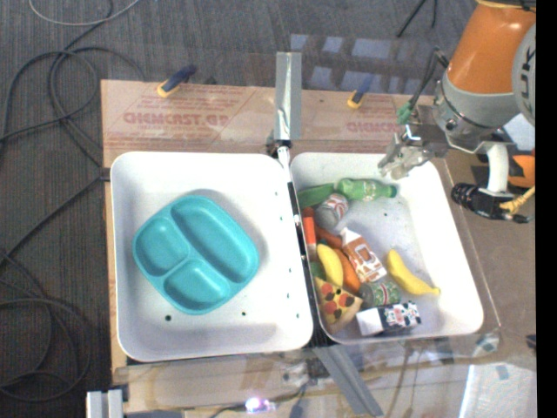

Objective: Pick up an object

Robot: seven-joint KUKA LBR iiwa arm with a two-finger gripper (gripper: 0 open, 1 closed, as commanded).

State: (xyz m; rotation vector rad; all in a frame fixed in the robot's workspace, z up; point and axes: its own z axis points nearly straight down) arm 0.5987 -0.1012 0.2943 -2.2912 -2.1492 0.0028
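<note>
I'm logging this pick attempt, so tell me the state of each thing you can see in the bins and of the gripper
Gripper: above the right bin's far edge, nothing between its fingers.
Green bottle: lying on its side.
Banana: lying flat, apart from the pile.
Small milk carton: tipped on its side.
Pizza slice: lying flat, in the pile.
Teal divided plate: right side up in the left bin.

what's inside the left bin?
One teal divided plate with three compartments, lying flat on the left bin floor. Nothing sits in the compartments. Whatever is under the plate is covered, so I can't tell.
</note>
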